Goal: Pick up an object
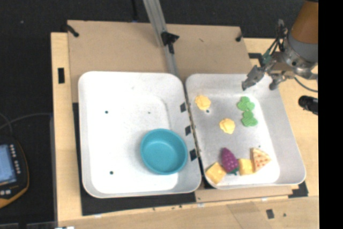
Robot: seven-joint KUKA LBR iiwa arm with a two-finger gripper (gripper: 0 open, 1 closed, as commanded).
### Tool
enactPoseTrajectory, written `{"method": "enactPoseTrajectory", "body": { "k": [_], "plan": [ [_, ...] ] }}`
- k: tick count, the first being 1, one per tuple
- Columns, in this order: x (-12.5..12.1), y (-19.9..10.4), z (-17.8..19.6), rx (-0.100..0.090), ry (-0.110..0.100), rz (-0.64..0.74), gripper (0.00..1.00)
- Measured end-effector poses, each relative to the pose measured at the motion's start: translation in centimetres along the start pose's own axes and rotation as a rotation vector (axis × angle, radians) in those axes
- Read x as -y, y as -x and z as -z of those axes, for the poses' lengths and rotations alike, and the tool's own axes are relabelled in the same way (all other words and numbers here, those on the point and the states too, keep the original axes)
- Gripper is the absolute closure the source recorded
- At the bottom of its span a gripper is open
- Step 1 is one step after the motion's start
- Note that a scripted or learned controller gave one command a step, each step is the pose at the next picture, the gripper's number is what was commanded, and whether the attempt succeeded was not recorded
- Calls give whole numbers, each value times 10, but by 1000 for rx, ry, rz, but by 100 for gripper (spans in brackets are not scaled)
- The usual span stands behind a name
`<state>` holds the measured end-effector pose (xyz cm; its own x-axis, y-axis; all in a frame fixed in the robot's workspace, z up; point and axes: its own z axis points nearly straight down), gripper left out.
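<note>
Since nothing sits between its spread-apart fingers, the gripper (262, 79) hangs over the right bin's (286, 131) far edge, prob. lining up a pick. Right bin objs: 2 green pcs (247, 111), 4 yellow bits (227, 125), 1 purple grape bunch (229, 160), 1 pizza slice (260, 158); left bin (107, 94) has 1 blue bowl (163, 150) at near right.

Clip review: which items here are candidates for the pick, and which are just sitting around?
Candidates, all in the right bin:
claw above the bin's far edge
green piece
two pale yellow pieces
purple grapes
yellow block
pizza slice

Lying about:
blue bowl in the left bin
handheld pendant at the left edge
</note>
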<state>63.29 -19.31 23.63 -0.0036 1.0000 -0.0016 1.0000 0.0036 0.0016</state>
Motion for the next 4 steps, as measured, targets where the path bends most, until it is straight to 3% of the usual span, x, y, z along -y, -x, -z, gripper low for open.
{"method": "enactPoseTrajectory", "body": {
  "k": [1, 3, 4],
  "plan": [
    [0, 0, 0, 1, -1, 1, 0],
    [10, -3, -124, 0, -7, -5, 0],
    [9, -1, -133, 3, 2, -6, 0]
  ]
}}
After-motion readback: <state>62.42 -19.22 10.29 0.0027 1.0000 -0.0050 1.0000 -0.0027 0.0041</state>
